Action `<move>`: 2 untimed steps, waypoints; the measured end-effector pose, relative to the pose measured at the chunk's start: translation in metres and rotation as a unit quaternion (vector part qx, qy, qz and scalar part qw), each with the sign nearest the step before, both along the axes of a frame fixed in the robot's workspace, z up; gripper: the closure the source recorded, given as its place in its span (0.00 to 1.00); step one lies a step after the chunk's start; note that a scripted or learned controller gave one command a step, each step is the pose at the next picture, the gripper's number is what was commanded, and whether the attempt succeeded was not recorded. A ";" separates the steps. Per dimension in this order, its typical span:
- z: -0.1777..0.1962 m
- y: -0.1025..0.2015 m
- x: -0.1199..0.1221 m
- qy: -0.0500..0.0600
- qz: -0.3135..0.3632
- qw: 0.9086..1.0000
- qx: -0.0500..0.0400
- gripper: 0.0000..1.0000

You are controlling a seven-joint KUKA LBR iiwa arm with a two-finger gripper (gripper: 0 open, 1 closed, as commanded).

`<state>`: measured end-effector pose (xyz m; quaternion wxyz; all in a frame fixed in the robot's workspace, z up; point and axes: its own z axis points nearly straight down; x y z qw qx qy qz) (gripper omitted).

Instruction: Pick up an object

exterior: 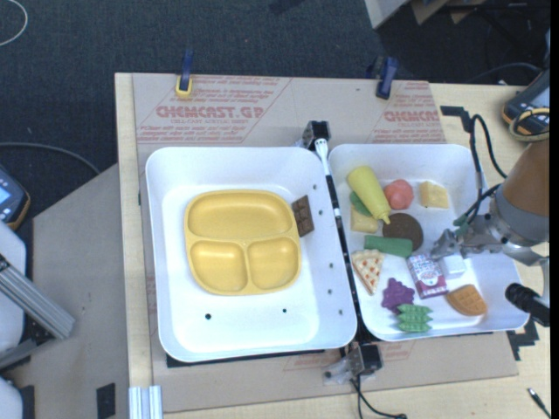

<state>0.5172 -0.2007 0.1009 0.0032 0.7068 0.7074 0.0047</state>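
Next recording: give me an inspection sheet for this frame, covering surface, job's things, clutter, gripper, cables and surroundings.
Surface: bench covered with printed cardboard, bearing left bin and right bin side by side.
Job's things: right bin holds a yellow bottle, red ball, brown disc, pizza slice, purple grapes, pink packet and other toy food.
Clutter: yellow tray in the left bin, a brown block at its right edge.
Gripper: gripper low over the pink packet; jaws' state unclear.
Cables: black cable by the arm; another at the front edge.
Surroundings: dark carpet; clamps at the back.
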 end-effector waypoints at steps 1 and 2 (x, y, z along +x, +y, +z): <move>0.057 -0.011 0.003 0.002 0.000 1.000 -0.003 1.00; 0.119 -0.014 0.011 0.001 0.000 1.000 -0.003 1.00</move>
